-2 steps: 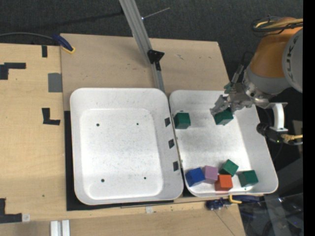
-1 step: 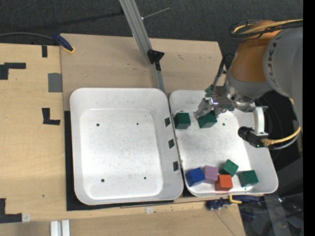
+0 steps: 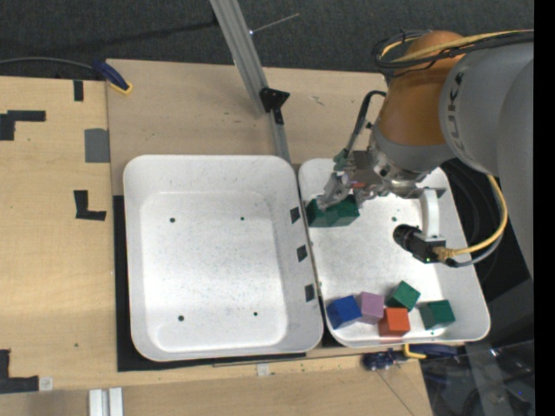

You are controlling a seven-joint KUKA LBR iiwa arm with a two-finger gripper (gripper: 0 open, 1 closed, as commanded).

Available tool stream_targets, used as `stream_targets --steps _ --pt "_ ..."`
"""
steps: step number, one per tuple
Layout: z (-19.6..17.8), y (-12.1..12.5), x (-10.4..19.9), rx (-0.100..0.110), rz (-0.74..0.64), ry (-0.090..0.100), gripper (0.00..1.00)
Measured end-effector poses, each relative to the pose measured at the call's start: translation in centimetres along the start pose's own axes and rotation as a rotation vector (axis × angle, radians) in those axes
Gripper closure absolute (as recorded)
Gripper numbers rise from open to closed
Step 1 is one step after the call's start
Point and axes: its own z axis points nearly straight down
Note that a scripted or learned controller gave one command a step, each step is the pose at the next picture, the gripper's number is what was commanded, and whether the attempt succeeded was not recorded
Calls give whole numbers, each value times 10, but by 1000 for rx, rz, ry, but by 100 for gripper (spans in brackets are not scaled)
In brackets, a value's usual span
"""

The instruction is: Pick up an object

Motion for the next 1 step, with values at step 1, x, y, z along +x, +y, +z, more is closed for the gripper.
stream_targets --steps 1 --pt "-8 -10 61 1 -1 0 100"
